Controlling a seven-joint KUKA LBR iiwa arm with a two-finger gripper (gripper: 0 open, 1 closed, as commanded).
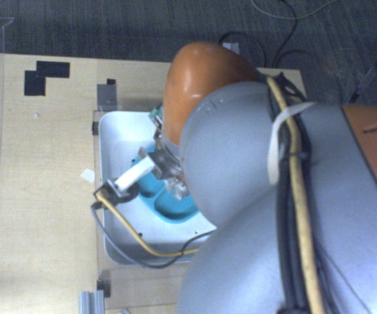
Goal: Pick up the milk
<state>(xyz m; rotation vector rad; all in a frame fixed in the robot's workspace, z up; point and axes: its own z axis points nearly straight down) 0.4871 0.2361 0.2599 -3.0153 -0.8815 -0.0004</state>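
Grey arm [254, 195] fills centre frame over the white bin [113, 142], blue item [169, 205] peeking out below; milk unidentifiable, grip state unreadable, so the pick looks not yet done.

Even, soft light; the picture looks slightly blurred.

The arm [254, 175] (grey, orange-banded) hangs over a white bin [113, 142].

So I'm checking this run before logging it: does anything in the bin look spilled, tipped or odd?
Nothing looks spilled or broken. The arm covers most of the white bin; blue items lie under it, too hidden to identify. A yellow cable loops over the bin's near edge.
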